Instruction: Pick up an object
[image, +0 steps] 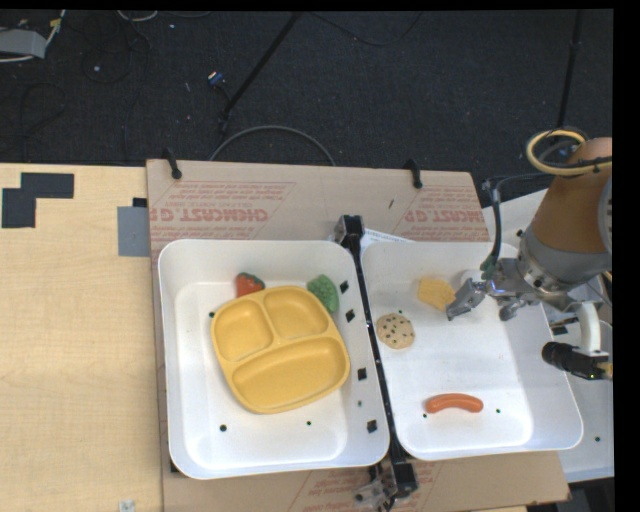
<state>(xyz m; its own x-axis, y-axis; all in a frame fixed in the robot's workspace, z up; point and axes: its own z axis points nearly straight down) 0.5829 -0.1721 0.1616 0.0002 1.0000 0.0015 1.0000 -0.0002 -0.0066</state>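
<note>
My gripper (484, 306) hangs over the upper right part of the right bin (555, 420), open, with nothing between its fingers. Its left fingertip (458, 309) sits just right of a yellow wedge-shaped piece (435, 292). A round chocolate-chip cookie (396, 330) lies near the bin's left wall. Towards the bin's front lies an orange-red sausage (454, 403). In the left bin (190, 420), a yellow divided plate (280, 347) rests with a red and green toy (248, 284) and a green leafy toy (323, 291) behind it.
A black divider (365, 330) runs between the two bins. The grey arm with its orange band (572, 215) comes in from the right above the right bin's edge. Cardboard (300, 200) lies under and behind both bins.
</note>
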